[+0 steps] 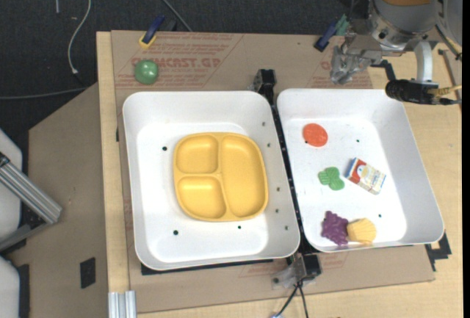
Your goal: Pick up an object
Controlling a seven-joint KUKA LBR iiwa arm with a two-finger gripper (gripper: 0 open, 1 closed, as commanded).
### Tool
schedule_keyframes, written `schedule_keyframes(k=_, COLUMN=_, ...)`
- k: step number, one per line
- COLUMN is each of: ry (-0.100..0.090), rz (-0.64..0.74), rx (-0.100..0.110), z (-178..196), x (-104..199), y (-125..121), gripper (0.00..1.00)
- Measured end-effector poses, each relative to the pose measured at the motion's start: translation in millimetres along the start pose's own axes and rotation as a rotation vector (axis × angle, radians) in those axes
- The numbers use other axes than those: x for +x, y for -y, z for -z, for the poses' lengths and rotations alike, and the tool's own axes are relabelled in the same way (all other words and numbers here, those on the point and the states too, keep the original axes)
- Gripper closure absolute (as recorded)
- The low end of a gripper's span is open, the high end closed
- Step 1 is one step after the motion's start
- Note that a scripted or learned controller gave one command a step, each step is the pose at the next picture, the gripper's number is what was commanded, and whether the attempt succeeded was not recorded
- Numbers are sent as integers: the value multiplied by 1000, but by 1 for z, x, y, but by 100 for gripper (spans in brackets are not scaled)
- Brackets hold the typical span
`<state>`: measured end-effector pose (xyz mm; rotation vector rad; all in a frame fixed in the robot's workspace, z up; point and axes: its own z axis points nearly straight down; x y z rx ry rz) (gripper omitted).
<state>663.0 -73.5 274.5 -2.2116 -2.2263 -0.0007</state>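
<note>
In the right bin [411, 162] lie a flat red-orange disc [316, 135], a lobed green piece [331, 178], a small printed carton [366, 175], knobbly purple grapes [335, 228] touching a yellow lump [361, 231]. The pincer [345, 68] hangs past the bin's far rim, gripping nothing; its opening I cannot tell.

Open floor in the right bin; the left bin is mostly taken.

The right bin [411, 133] holds 5 small things: a red disc [316, 135] near the back left, a green piece [331, 178] and a carton [366, 175] mid-floor and apart, a purple piece [335, 228] touching a yellow piece [361, 231] at the front. Its back right floor lies bare. A yellow tray [219, 176] fills the middle of the left bin [147, 125], leaving a bare strip around it. The gripper [345, 68] hangs beyond the right bin's back rim.
</note>
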Motion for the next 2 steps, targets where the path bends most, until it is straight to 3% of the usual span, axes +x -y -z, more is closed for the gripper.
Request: schedule_keyframes(k=2, ry=0, rz=-1, rx=3, z=-30, x=116, y=17, gripper=100)
